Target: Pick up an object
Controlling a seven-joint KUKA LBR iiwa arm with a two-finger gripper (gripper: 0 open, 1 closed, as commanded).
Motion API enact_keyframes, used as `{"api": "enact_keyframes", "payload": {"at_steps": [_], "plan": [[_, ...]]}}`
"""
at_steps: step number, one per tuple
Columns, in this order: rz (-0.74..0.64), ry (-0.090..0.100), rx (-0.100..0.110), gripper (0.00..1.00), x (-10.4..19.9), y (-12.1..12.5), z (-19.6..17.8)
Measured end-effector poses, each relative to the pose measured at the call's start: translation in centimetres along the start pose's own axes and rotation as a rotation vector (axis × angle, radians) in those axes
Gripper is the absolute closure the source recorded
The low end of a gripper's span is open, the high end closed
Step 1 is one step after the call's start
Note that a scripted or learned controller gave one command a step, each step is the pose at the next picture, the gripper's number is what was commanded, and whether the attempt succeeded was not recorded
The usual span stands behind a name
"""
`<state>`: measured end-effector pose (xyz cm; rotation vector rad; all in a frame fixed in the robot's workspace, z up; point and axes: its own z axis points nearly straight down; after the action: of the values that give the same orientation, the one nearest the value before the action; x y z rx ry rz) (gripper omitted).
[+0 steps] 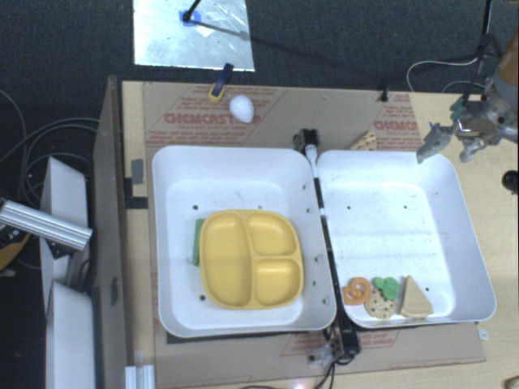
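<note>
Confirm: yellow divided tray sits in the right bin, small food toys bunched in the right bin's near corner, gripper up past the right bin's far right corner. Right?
One error. The yellow divided tray sits in the left bin, not the right bin, as the camera view shows. The rest holds: small food toys bunched in the right bin's near corner, gripper up past its far right corner.

A yellow tray [250, 259] fills the left bin [174, 177], covering a green item [196, 241]. In the right bin's [454, 217] lower corner cluster a pretzel [356, 291], cookie [378, 305], green piece [388, 286] and sandwich wedge [415, 298]. The end effector [451, 146] hangs open at the frame's right edge, above that bin's upper rim.
</note>
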<state>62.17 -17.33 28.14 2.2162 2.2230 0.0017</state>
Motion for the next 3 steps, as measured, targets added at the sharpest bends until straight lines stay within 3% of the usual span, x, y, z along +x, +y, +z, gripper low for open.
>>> {"api": "enact_keyframes", "payload": {"at_steps": [1, 2, 3], "plan": [[-0.005, 0.000, -0.001, 0.00, 2.2, 4.9, 4.5], [-0.006, -0.002, -0.005, 1.00, 2.0, 4.8, 3.1], [-0.004, 0.003, 0.007, 1.00, 5.7, 4.6, 11.6]]}}
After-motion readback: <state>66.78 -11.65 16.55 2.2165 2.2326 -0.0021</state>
